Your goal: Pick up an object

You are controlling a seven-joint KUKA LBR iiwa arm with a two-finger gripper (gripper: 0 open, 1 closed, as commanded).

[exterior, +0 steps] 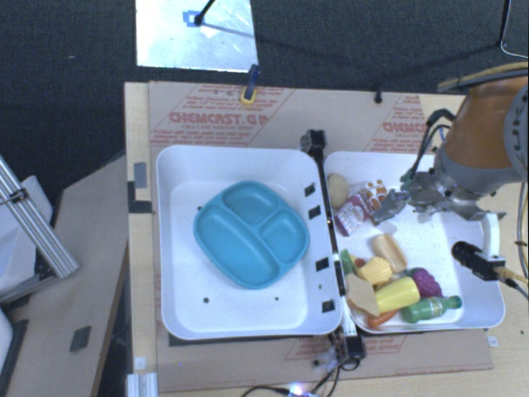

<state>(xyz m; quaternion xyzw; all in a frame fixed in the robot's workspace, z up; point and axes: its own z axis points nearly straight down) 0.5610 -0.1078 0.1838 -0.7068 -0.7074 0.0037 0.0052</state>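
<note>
My gripper [387, 209] hangs over the upper middle of the right bin [488, 304], reaching in from the right beneath the orange-banded wrist. Its tip lies right beside a crumpled pink-and-white snack packet [357, 209]; whether they touch is unclear. A beige egg-shaped piece [337, 189] sits just left of the packet. Below the gripper lie a tan bread roll [389, 251], a yellow corn piece [376, 269], a yellow bottle [397, 292], purple grapes [428, 282] and a green bottle [432, 308].
The left bin [178, 304] holds a blue divided plate [250, 233]. A row of black clips [318, 213] marks the divider between the bins. A black fitting on the arm [473, 260] hangs over the right bin's right side.
</note>
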